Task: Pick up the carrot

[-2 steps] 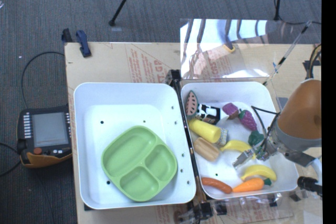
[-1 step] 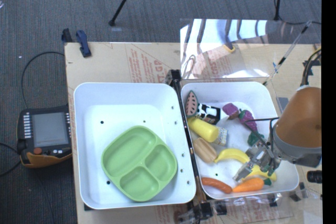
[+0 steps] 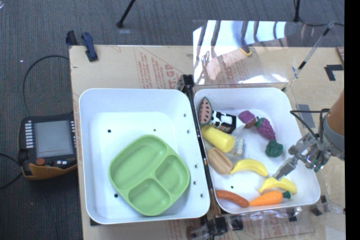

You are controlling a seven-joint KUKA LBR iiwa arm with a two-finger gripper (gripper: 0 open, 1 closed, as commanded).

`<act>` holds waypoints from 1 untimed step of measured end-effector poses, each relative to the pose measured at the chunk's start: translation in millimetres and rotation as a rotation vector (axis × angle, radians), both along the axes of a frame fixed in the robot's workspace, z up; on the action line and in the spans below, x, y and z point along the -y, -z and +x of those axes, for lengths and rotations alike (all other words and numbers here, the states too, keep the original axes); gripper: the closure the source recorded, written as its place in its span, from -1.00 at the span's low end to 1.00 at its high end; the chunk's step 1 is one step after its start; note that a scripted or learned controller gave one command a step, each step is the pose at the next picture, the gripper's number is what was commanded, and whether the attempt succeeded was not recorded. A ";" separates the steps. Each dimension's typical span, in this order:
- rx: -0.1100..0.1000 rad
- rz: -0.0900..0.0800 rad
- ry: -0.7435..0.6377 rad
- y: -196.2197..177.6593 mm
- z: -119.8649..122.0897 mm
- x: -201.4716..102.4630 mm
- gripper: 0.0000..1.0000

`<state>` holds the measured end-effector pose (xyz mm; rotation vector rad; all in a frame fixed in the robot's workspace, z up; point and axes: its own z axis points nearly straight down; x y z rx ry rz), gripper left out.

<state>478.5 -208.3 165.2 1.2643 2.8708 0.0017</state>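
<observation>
The carrot is orange with a green top and lies flat against the front wall of the right bin, near its front right corner. A yellow toy touches it from behind. My gripper hangs over the right side of this bin, up and to the right of the carrot and apart from it. Its fingers are open with nothing between them, the lower fingertip pointing toward the yellow toy.
A banana, bun, red sausage, yellow cylinder, green piece, purple pieces and watermelon slice share the right bin. The left bin holds a green divided plate.
</observation>
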 end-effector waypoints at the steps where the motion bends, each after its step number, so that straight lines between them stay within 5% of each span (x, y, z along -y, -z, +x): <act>1: -0.012 0.007 -0.036 80.5 -3.1 -67.9 -1.00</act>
